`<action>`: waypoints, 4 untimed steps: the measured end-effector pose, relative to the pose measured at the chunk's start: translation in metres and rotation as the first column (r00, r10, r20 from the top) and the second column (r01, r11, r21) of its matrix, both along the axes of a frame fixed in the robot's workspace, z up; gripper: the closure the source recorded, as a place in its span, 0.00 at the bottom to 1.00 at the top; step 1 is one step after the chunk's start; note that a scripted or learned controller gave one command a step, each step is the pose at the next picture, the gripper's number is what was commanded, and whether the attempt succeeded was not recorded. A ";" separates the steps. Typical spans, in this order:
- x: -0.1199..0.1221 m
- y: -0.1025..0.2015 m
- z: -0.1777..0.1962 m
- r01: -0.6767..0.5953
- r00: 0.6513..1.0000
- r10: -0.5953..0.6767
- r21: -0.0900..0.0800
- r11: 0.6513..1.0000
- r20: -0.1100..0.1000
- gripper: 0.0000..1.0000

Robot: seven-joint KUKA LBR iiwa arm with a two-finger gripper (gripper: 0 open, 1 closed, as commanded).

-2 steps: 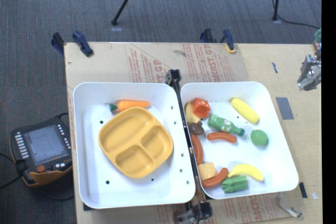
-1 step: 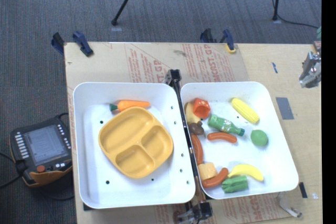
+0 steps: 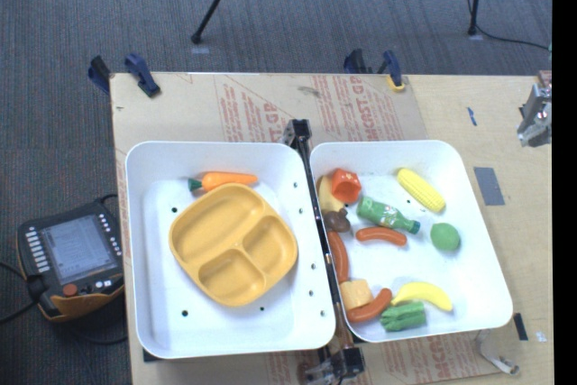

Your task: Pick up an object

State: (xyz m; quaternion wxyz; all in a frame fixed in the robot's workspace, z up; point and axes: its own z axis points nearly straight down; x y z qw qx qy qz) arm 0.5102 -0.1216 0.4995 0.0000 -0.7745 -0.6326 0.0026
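Gripper (image 3: 535, 120) sat at the bench's (image 3: 451, 108) right edge, well apart from both bins; finger state could not be told.

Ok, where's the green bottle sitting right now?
The green bottle lies on its side in the right bin, near its middle, just right of the orange pepper and directly above a sausage.
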 end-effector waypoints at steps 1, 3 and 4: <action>0.001 0.001 0.010 -0.009 1.000 0.009 0.000 1.000 -0.001 1.00; -0.013 -0.054 0.033 0.555 0.832 -0.555 0.002 0.832 0.003 1.00; -0.012 -0.053 0.043 0.550 0.835 -0.550 0.001 0.835 0.002 1.00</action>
